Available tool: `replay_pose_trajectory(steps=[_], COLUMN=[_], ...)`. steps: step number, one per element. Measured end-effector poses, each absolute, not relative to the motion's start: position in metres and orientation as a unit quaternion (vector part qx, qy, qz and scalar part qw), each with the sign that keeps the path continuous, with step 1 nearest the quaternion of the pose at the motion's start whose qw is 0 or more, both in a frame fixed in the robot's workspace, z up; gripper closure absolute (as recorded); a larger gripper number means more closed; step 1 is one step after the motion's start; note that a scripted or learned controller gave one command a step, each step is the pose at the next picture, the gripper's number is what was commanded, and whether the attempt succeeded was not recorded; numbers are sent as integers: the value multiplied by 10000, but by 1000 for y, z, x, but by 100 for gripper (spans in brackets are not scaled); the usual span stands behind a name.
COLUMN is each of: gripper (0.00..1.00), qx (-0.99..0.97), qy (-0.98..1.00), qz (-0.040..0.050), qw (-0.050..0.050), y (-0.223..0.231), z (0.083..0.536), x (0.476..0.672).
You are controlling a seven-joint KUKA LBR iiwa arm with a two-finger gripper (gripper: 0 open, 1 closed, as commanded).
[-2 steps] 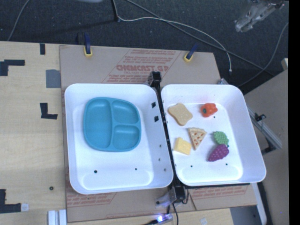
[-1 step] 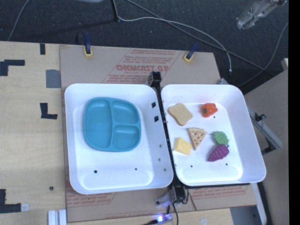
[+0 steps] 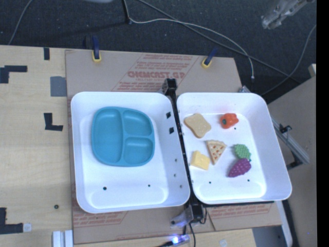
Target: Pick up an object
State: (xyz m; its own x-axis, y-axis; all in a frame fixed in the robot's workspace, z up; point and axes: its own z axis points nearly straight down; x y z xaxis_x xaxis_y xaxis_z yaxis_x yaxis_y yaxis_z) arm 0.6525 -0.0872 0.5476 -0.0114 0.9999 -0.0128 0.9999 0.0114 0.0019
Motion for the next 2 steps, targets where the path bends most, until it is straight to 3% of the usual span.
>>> replay_pose_trajectory(steps=[2], gripper=[100], qx=[7021], qy=[7120], qz=[-48], qw=[69], y=[-86], z=[568], x=[653])
